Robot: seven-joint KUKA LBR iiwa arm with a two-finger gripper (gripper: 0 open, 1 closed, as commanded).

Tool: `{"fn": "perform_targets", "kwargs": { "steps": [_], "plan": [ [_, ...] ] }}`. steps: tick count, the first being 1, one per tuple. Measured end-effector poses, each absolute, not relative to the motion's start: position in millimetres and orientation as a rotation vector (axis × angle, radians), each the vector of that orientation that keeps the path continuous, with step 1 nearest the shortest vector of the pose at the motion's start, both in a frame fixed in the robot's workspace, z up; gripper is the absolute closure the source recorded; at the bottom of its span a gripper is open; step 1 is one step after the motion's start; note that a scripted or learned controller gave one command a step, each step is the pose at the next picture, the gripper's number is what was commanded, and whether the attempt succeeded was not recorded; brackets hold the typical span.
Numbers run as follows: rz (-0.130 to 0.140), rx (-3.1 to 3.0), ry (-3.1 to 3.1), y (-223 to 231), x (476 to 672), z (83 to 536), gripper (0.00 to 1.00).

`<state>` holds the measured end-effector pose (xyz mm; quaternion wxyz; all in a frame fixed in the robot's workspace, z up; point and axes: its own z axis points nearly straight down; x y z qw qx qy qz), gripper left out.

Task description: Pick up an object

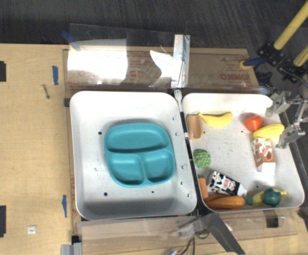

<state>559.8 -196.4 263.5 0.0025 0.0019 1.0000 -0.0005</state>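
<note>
Left bin (84, 116): white, holding a teal divided tray (139, 153). Right bin (233, 142): white. Contents: yellow banana (216, 119), orange-red ball (253, 123), green textured ball (201, 158), carton (224, 184) with black-and-white cow patches, orange carrot (225, 201). Surface (21, 158): tan with black markings.

The claw (289, 120) hangs at the right of the view, its metal fingers (277, 105) spread apart with nothing between them. The wrist behind it runs off toward the right edge, mostly hidden.
</note>
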Motion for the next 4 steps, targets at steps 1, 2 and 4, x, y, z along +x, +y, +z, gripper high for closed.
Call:
{"fn": "perform_targets", "kwargs": {
  "steps": [1,2,4],
  "plan": [
    [0.005,-0.064,3.147,-200,515.7,119,0.00],
    [-0.003,-0.044,3.134,-196,541.3,88,0.00],
    [0.000,0.082,3.128,-142,633.1,137,0.00]
  ]
}}
